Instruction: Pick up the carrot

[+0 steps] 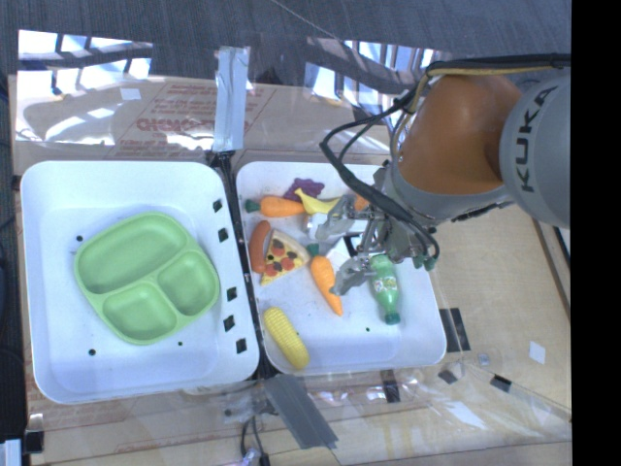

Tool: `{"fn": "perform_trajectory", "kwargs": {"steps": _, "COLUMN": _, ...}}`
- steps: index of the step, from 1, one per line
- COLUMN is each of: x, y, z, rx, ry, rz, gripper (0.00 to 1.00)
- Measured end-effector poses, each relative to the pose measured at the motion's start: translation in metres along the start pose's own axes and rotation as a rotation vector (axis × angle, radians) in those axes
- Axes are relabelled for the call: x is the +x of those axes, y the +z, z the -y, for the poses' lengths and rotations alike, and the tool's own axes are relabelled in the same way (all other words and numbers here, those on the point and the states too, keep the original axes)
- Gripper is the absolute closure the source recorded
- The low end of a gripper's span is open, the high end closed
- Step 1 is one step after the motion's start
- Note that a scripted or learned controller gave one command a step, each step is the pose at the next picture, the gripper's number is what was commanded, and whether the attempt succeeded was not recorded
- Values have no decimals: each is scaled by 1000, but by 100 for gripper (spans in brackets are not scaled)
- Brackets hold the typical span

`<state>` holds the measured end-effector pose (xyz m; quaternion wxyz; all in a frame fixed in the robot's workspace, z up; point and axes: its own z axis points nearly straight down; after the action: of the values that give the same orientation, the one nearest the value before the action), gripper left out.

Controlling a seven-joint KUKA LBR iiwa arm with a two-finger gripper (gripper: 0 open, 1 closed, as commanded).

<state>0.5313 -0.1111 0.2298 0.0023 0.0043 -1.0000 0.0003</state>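
Looking down at a slant, the camera takes in two shallow white bins of smooth moulded plastic, set side by side on a bench.

Left bin (44,260): it holds a matte pale-green plate (146,277) with rounded corners, divided into three compartments, one large at 12 o'clock and two smaller at 6.

Right bin (417,333): toy foods lie scattered on its floor. The carrot (325,284) is a smooth orange cone near the bin's centre; its long axis runs from 11 to 5 o'clock, the thick end at 11 and the narrow tip at 5. At 9 o'clock of it lies a pizza slice (281,255), a flat wedge with a tan crust and red and dark dots, and beyond that a sausage (259,246), a rounded orange-brown cylinder. At 7 o'clock lies a bumpy yellow corn cob (286,337). At 3 o'clock, just beside the carrot, stands a glossy green bottle (385,287). Toward 12 o'clock lie a second carrot (279,206), a curved yellow banana (317,203) and purple grapes (309,186).

Arm: the grey arm with its orange band (451,134) reaches in from 3 o'clock, trailing looped black cables. The gripper (349,255) hangs just at 2 o'clock of the carrot; its metal fingers stand apart, with nothing between them, one fingertip (346,282) close beside the carrot.
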Motion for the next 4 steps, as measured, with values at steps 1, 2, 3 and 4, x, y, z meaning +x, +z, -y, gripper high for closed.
{"fn": "perform_trajectory", "kwargs": {"steps": 1, "x": -59, "y": 133, "z": 21, "rx": 1, "ry": 51, "rz": 14, "gripper": 0}}
{"fn": "perform_trajectory", "kwargs": {"steps": 2, "x": -4, "y": 134, "z": 14, "rx": 0, "ry": 94, "rz": 16, "gripper": 0}}
{"fn": "perform_trajectory", "kwargs": {"steps": 3, "x": -9, "y": 123, "z": 13, "rx": 2, "ry": 86, "rz": 26, "gripper": 100}}
{"fn": "perform_trajectory", "kwargs": {"steps": 4, "x": 54, "y": 140, "z": 40, "rx": -2, "ry": -202, "rz": 1, "gripper": 100}}
